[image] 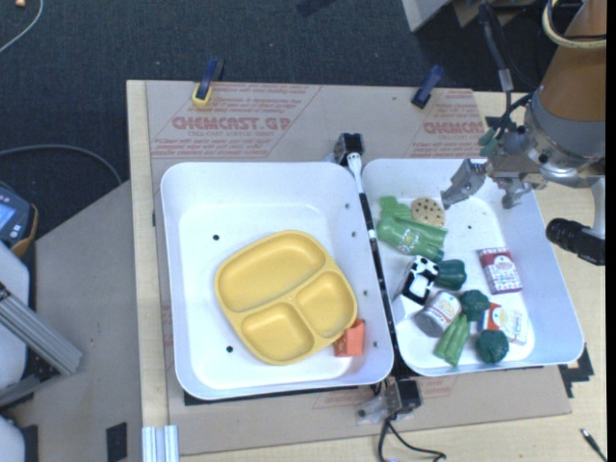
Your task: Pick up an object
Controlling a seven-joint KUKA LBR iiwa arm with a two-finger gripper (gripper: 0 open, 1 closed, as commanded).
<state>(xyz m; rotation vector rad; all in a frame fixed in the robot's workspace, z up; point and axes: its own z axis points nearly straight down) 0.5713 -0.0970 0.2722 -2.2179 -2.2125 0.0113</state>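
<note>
arm [577, 85]: orange band up top, grey section below it, then metal wrist hardware; grey two-finger gripper [462, 183] at the tip, dark cables behind

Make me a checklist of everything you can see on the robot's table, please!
Surface: a brown board under two white bins, left bin and right bin.
Job's things: toys piled in the right bin, with a green bundle, a cookie, a black-and-white toy, a small can and a red packet.
Clutter: a yellow divided plate and an orange block in the left bin.
Grippers: the gripper hangs over the right bin's far end, holding nothing.
Cables: a wire at the near edge.
Surroundings: dark carpet; two blue clamps.
</note>
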